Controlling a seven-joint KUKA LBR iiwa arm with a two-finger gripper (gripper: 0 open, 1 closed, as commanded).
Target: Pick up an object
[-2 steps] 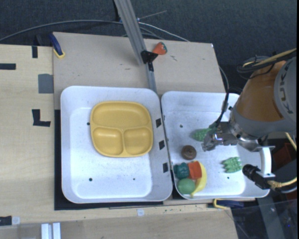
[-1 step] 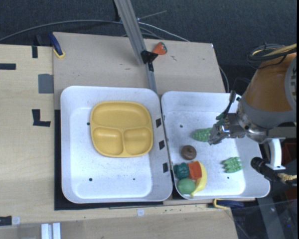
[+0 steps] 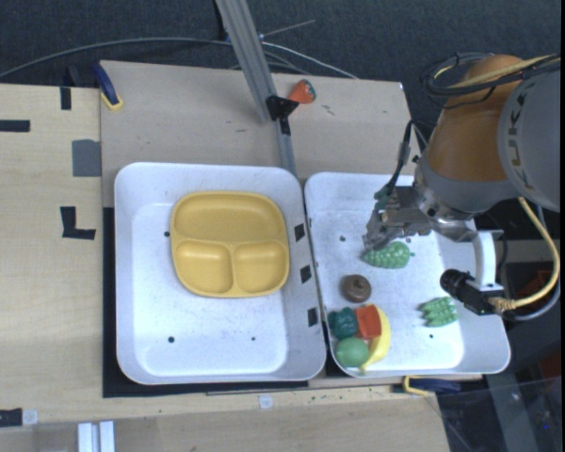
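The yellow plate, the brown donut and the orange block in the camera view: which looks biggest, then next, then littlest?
1. Yellow plate, by far the biggest; it lies in the left bin.
2. and 3. Brown donut and orange block in the right bin look about alike, and the block is partly hidden, so no ranking.

A yellow tray (image 3: 230, 242) sits in a white bin (image 3: 132, 252); green, orange, brown toys (image 3: 361, 323).
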